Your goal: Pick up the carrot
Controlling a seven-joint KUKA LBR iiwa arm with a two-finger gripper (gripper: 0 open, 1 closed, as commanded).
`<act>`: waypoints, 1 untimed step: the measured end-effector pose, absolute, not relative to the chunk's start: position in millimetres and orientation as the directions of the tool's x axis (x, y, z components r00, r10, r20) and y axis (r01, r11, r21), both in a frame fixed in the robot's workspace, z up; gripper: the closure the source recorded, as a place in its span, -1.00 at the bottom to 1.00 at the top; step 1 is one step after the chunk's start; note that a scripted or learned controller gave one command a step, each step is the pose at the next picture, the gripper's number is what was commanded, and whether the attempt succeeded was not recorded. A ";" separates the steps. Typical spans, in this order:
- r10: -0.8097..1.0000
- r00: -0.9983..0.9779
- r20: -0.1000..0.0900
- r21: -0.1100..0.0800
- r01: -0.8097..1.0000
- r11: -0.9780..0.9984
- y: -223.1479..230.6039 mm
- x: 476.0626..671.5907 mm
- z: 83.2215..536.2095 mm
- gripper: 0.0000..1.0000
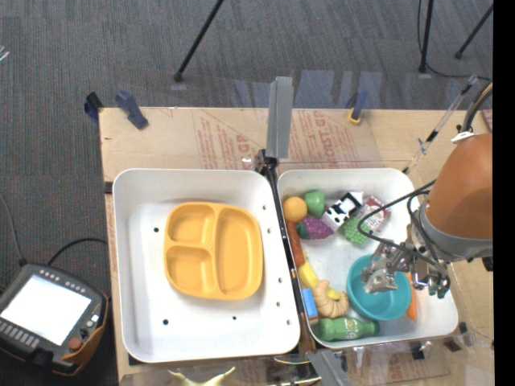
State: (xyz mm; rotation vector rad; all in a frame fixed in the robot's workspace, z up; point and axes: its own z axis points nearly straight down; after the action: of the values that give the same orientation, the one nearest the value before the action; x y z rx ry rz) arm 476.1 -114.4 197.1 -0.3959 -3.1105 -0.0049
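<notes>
The gripper hangs over the bowl, finger state unclear, likely because the carrot lies wedged beside it.

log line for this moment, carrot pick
gripper over teal bowl, right bin | carrot beside bowl, not held | yellow plate in left bin

Orange-banded grey arm, black cables

yellow tray, teal bowl, orange carrot
</notes>
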 end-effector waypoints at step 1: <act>0.282 -0.959 -0.014 0.000 0.282 0.959 -166.6 478.2 334.1 1.00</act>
State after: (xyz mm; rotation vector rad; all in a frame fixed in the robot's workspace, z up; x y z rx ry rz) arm 478.2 -166.6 334.1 -0.4490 -3.1230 0.0038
